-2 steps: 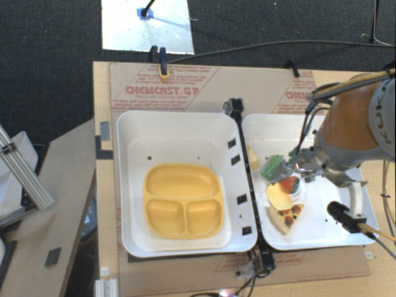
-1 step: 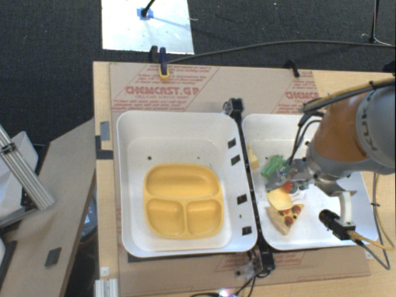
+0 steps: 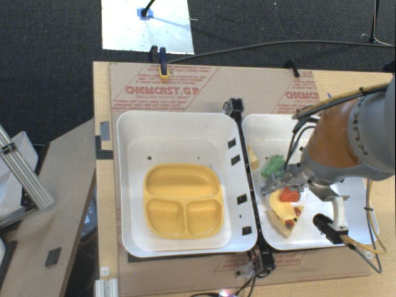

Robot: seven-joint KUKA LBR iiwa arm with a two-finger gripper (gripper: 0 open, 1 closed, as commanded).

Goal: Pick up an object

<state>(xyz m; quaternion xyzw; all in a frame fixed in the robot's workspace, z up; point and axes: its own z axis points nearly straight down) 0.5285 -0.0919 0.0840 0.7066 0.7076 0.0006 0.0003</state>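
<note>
Toys (image 3: 283, 206) lie unlifted in your lower-right bin (image 3: 356, 237); the gripper (image 3: 281, 184) sits among them, grip state impossible to tell.

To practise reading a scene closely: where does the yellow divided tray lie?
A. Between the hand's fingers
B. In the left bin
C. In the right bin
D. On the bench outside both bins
B: the yellow divided tray rests flat on the floor of the left bin, while the arm and the small coloured items are over the right bin.
</note>
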